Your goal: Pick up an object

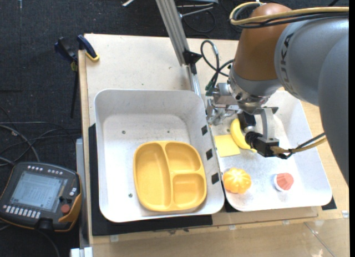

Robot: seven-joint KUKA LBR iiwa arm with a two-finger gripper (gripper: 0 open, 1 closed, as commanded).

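Gripper (pixel 248 130): low over right bin (pixel 310 156), apparently on banana (pixel 238 134) to grasp; grip state unclear.
Orange (pixel 237 180): near edge.
Yellow tray (pixel 169 175): left bin (pixel 111 139).

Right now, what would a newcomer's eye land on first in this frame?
The big grey arm with its orange band reaches in from the right, its hand down in the right bin at a yellow banana. In the left bin lies a yellow divided plate. Near the right bin's front edge sit a small orange fruit and a red piece.
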